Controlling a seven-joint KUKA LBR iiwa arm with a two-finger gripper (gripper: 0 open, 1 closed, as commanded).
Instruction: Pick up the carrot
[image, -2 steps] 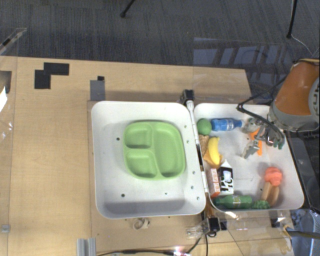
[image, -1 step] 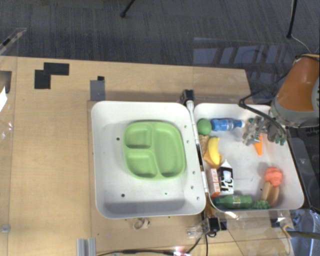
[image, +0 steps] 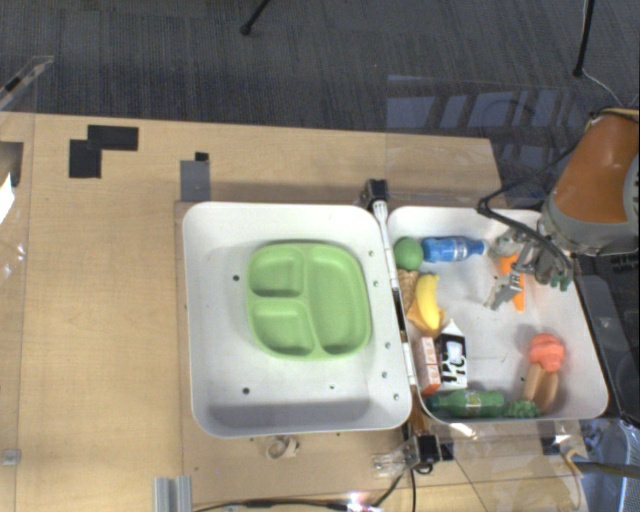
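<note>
Left bin (image: 215, 330): green tray (image: 305, 300), centre.
Right bin (image: 590, 385): carrot (image: 512, 283) at 2 o'clock, between the gripper's (image: 520, 282) fingers, seemingly clamped on it.
Risk: thin hold; carrot may slip free when raised.
Carton (image: 452, 360), 7 o'clock: print unreadable.

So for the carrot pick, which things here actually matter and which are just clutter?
Belong to the job:
carrot
gripper
right bin

Just lying about:
green divided plate in the left bin
blue bottle
green ball
banana
black-and-white carton
cucumber
orange-capped mushroom toy
</note>
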